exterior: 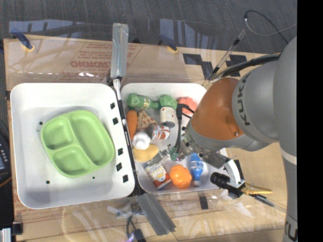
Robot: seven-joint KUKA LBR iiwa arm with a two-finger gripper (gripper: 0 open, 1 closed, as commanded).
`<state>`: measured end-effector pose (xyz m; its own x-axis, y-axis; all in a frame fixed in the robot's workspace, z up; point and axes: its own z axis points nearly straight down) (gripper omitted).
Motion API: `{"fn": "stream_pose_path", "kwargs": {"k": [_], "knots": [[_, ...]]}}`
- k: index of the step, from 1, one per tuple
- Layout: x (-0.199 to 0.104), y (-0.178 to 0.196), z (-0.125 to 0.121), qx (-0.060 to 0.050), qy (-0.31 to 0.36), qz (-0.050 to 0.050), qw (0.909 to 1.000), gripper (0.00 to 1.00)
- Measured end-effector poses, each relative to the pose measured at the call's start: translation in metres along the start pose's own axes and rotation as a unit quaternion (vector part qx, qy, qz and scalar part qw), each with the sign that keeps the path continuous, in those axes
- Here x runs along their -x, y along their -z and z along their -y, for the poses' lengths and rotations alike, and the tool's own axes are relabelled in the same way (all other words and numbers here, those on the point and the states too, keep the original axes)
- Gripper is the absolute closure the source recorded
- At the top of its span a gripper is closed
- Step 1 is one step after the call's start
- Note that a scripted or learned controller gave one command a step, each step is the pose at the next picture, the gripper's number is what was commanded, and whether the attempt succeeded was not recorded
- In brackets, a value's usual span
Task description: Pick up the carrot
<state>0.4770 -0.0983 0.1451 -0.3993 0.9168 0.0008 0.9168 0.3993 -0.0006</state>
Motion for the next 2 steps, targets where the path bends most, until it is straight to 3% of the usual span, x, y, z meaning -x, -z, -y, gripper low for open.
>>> {"fn": "stream_pose_path", "kwargs": {"k": [1,2], "knots": [[0.000,0.009,-0.001,0.000,0.002,0.000,1.0000,1.00],[-0.051,0.076,-0.023,0.000,-0.305,0.000,0.9525,1.00]]}}
